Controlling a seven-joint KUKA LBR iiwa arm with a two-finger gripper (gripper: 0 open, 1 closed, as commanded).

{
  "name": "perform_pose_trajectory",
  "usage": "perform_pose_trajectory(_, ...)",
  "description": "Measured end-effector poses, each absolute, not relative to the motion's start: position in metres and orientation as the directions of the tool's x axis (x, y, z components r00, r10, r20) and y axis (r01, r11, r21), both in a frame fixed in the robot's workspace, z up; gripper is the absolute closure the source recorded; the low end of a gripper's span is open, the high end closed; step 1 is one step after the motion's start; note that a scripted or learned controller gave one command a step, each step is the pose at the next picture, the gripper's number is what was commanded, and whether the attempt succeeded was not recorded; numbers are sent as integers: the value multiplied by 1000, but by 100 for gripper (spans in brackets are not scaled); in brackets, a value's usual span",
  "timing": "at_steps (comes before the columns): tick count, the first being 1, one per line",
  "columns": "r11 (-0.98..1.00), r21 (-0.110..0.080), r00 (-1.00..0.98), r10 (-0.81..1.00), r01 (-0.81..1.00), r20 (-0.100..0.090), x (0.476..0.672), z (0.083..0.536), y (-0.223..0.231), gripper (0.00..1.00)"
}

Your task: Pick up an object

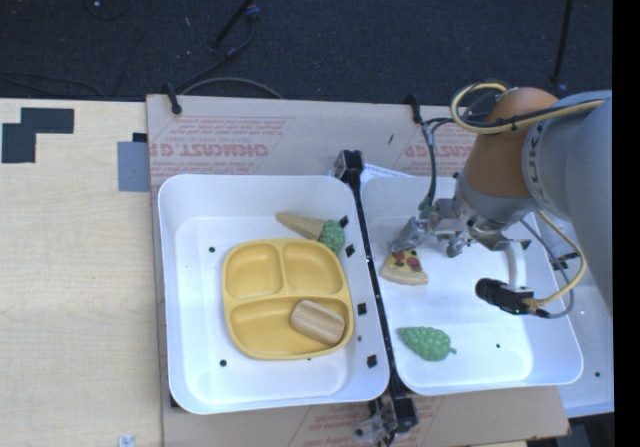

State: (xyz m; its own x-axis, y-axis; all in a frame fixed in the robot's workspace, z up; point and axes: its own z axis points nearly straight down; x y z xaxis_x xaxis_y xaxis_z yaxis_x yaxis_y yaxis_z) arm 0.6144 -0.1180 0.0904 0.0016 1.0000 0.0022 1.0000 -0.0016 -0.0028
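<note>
So from the overhead camera we've got the two white bins side by side, the left bin (190, 235) and the right bin (540, 355), sitting on cardboard on the bench.

In the right bin, the arm (520, 155) comes in from the right with its orange band up top, and the gripper (412, 235) is down low near the bin's left wall. It's right above the pizza slice (404, 267), basically at its upper edge. We honestly can't tell how the fingers are set from this angle, and we don't see anything clamped between them.

The pizza slice lies flat on the bin floor, just right of the divider between the bins. Its long axis runs roughly left-right with a slight tilt: the narrow tip points left toward the divider, and the crust end sits to the lower right.

Further down in the same bin there's a green grape bunch (425, 342), well apart from the gripper, long axis also roughly left-right.

In the left bin we see a yellow divided plate (250, 320) with a bread roll (317, 321) in its lower-right compartment. Just above the plate's top edge lies an ice cream cone (312, 227), green scoop toward the right, cone tip pointing left.
</note>
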Motion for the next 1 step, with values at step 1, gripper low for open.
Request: perform_pose_trajectory(1,-3,3,3,1000,1000,5,617,105,-118,100)
